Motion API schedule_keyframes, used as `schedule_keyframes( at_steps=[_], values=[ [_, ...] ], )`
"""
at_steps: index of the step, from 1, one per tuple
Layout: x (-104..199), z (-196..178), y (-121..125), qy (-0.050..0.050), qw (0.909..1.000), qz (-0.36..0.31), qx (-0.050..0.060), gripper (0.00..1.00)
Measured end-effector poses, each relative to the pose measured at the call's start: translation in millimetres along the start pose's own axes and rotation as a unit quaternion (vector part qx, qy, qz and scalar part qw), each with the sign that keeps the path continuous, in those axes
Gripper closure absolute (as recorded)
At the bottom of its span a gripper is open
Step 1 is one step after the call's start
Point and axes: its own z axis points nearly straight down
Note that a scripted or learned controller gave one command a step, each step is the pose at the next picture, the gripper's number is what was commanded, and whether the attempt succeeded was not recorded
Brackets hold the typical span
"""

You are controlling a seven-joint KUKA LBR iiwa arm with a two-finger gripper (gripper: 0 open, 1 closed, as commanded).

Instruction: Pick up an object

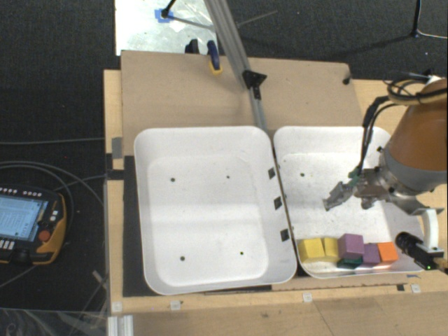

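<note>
Worktop (210,310): flat tan board, matte, carrying both bins.
Blocks: small solid pieces in a row against the right bin's near wall: two yellow (317,248), a purple cube (352,243), a dark green piece (349,262) just under it, a paler purple one (372,254), an orange one (388,252), all touching or nearly so.
Right bin (308,152): shallow white tray, rounded corners, speckled floor.
Left bin (203,208): the same white tray, smooth, with four small dark dots on its floor.
Gripper (338,197): grey metal, over the right bin's middle, above and apart from the blocks; fingers point left, and I cannot tell whether they are wide or narrow; nothing visible between them.
Arm (420,145): rounded orange band over grey.
Pole (227,26): slim grey metal, slanting at the far side.
</note>
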Motion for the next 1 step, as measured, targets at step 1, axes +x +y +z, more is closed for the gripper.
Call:
schedule_keyframes(
  at_steps=[1],
  values=[
    [12.0, 37.8, -14.6, 0.001, 1.0000, 0.000, 0.002, 0.00]
  ],
)
